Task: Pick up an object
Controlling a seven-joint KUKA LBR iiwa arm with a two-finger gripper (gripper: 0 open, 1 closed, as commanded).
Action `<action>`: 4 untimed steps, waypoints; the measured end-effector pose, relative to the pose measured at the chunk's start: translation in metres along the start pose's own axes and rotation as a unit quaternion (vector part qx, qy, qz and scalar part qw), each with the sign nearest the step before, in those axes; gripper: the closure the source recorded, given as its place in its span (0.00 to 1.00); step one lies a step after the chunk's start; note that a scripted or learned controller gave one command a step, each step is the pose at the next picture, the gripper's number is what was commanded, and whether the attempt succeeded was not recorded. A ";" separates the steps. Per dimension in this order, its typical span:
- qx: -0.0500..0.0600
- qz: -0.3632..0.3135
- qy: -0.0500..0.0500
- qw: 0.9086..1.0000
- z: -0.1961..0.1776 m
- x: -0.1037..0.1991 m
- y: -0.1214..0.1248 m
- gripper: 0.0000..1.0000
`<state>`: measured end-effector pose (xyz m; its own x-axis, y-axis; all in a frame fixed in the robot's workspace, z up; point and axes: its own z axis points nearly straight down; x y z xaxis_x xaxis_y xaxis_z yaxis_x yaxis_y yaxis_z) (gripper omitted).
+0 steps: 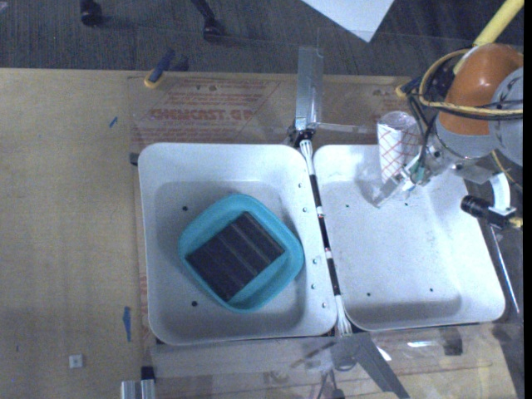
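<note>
A white cup-like object with a red grid pattern (396,146) is at the far side of the right bin (416,264), its top overlapping the bin's far rim. My gripper (413,173) is right against its lower right side, below the orange band of the arm (480,86). Whether the object is gripped or only touched cannot be told from this angle. A pale translucent scrap (378,191) lies just under the object. In the left bin (166,173) sits a teal square dish (283,239) with a dark ribbed block (234,254) inside it.
A metal divider bracket (308,98) stands at the far end between the two bins. The arm's cables and a black fitting (482,209) hang over the right bin's right edge. The wooden bench (66,223) surrounds the bins.
</note>
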<state>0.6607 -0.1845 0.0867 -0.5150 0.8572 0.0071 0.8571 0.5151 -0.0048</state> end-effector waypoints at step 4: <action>0.005 0.043 -0.002 0.999 0.000 0.000 0.002 0.00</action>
<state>0.6628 -0.1832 0.0871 -0.4394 0.8983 0.0024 0.8982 0.4394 -0.0146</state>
